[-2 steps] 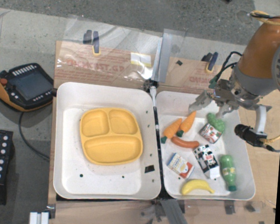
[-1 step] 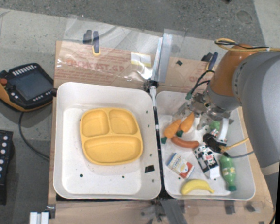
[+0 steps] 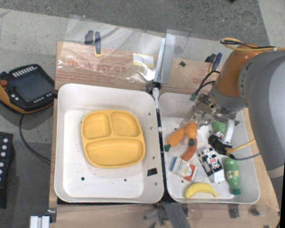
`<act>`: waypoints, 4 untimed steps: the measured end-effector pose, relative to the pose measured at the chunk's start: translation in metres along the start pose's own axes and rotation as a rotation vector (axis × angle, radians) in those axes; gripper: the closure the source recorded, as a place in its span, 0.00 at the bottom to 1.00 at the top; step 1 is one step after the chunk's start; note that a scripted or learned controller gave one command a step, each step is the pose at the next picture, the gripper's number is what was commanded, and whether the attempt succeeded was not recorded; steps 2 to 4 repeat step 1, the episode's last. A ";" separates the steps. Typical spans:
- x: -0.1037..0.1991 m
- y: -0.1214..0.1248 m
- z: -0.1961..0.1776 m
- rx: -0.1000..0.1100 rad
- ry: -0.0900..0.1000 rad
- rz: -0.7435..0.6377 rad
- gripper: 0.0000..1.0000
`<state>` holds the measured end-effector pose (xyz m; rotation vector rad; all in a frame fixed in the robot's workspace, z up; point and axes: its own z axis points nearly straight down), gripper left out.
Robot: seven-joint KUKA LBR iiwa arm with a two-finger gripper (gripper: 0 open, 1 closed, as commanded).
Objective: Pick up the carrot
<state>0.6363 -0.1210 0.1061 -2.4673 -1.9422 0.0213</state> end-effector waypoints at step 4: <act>0.085 -0.005 -0.115 -0.008 0.005 -0.336 1.00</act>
